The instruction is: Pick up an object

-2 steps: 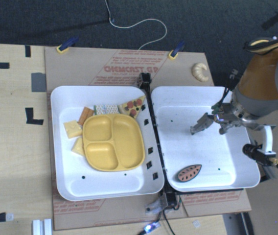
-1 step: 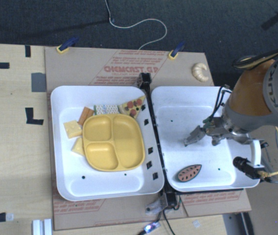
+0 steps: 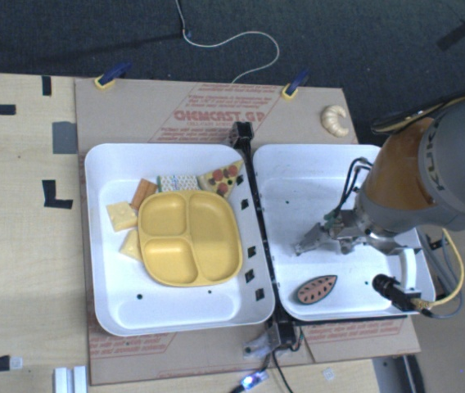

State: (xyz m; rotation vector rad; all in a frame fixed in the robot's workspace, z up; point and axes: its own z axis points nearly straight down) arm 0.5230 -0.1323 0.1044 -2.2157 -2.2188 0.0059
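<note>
Your claw [image 3: 304,244] hangs low in the right bin [image 3: 298,170], grip state indeterminate; a brown leaf-shaped object [image 3: 317,289] lies near, at five o'clock.

Light wooden bench [image 3: 20,244] marked with black tape pieces, bearing a cardboard sheet [image 3: 208,113] clipped at its far edge. On the sheet: left white bin [image 3: 110,301] and right white bin [image 3: 298,166], side by side, touching; a small cream object [image 3: 336,120] near the far right corner.
</note>
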